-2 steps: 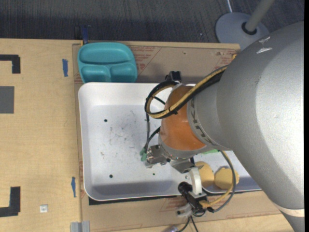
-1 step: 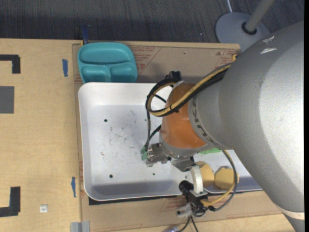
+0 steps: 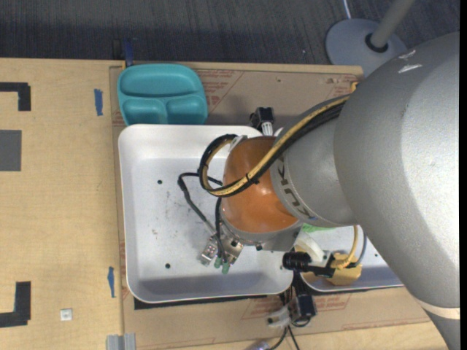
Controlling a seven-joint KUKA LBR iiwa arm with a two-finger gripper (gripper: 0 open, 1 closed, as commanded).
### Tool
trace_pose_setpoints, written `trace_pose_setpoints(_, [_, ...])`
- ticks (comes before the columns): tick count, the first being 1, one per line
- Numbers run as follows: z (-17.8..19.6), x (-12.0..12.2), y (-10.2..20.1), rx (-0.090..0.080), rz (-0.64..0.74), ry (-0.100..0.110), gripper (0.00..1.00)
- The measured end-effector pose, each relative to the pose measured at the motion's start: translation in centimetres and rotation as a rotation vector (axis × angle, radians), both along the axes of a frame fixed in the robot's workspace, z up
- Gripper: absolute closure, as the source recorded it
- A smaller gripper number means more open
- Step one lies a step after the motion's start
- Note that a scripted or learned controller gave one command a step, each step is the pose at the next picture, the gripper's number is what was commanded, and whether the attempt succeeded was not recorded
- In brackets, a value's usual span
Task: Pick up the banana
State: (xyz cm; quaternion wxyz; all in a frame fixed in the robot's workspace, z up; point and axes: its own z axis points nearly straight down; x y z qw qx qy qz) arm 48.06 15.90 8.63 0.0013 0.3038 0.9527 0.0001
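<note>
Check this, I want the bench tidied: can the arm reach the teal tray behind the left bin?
Probably yes. The teal tray lies uncovered on the bench beyond the left bin's far wall, nothing on it; the tool hangs over that bin's near side.

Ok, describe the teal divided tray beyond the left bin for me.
The teal plastic divided tray looks smooth and moulded, with rounded corners and three sections: one long one on the far side, two smaller ones nearer the camera. It lies flat on the brown board bench, right by the far rim of the shallow white left bin; whether they touch is unclear.
</note>
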Motion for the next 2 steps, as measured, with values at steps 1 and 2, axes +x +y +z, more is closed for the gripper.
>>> trace_pose_setpoints(1, [1.0,0.1,0.1,0.002,-0.001,-0.002,1.00])
trace_pose_setpoints(2, [0.0,0.8,2.0,0.002,-0.343,0.001,1.00])
